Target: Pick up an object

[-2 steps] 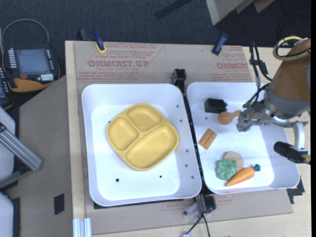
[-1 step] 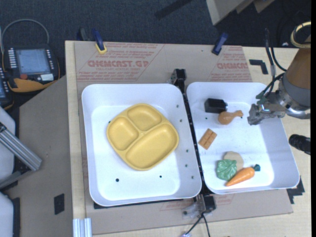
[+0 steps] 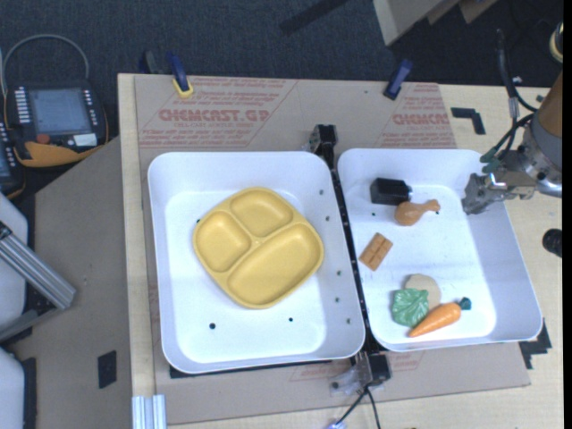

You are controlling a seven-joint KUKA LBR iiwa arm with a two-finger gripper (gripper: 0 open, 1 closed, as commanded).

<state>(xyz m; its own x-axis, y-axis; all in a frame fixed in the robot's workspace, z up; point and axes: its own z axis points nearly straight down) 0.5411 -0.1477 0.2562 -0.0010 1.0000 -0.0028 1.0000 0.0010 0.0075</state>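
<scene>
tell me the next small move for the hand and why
Probably shift left and down toward the toy chicken drumstick. The hand hovers at the right bin's right edge holding nothing, and the drumstick lies nearest, apart from the black block.

The brown cardboard sheet under the bins bears red print reading "CHEMCAST GP" at eleven o'clock. It repeats, partly cut off, at one o'clock.
</scene>
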